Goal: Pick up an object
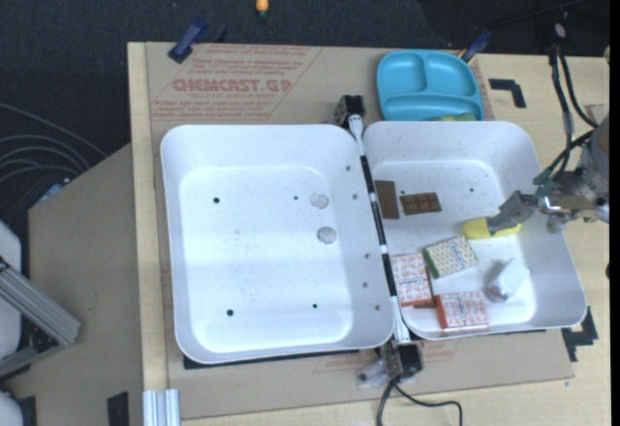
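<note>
So there are 2 white bins sitting side by side on the bench. The left bin [194, 221] has basically just 2 small round clear-ish discs [323, 218] near its right side, 1 above the other. The right bin [504, 148] is where all the stuff is: a small brown block [387, 199] right by the divider, a dark chocolate-looking bar [420, 204] just beside it, a yellow banana-shaped thing [490, 228] further right, a green-patterned box [449, 255] below that, a red and white box [410, 278] near the divider, another red and white box [463, 310] at the bottom edge, and a small grey lump [500, 283] off to the right of the boxes.

Behind the right bin there's a blue divided tray [429, 83] on the bench, touching or nearly touching the bin's back rim.

The arm comes in from the right, low over the right bin's right side. The gripper [511, 212] points left and a bit down, tip right at the yellow banana thing's right end, looks like it's touching or just above it. Can't tell how wide the claw is from this angle, and nothing is visibly held in it
</note>
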Robot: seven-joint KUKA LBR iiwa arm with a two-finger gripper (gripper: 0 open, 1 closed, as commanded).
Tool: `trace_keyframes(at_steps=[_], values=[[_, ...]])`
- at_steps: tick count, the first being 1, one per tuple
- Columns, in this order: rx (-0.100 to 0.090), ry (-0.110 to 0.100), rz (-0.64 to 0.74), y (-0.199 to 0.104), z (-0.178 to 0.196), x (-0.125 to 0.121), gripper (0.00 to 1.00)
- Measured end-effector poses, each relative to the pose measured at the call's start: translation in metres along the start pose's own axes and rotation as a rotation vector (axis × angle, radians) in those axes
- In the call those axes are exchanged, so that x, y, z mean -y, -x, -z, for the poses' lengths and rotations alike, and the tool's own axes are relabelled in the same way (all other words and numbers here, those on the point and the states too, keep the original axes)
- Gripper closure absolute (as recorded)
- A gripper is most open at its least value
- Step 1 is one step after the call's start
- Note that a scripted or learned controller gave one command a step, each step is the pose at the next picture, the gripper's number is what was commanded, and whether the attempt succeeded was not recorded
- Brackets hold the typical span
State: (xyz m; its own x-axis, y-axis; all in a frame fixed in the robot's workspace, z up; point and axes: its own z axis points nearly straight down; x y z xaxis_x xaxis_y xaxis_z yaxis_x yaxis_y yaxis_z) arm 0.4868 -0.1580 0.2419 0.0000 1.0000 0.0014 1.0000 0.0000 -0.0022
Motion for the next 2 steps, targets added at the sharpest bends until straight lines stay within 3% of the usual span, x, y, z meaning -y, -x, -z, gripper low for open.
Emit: trace_keyframes(at_steps=[1,2], values=[[0.002,0.006,0.000,0.003,-0.148,-0.039,0.00],[0.001,0.003,0.002,-0.057,-0.157,-0.106,0.00]])
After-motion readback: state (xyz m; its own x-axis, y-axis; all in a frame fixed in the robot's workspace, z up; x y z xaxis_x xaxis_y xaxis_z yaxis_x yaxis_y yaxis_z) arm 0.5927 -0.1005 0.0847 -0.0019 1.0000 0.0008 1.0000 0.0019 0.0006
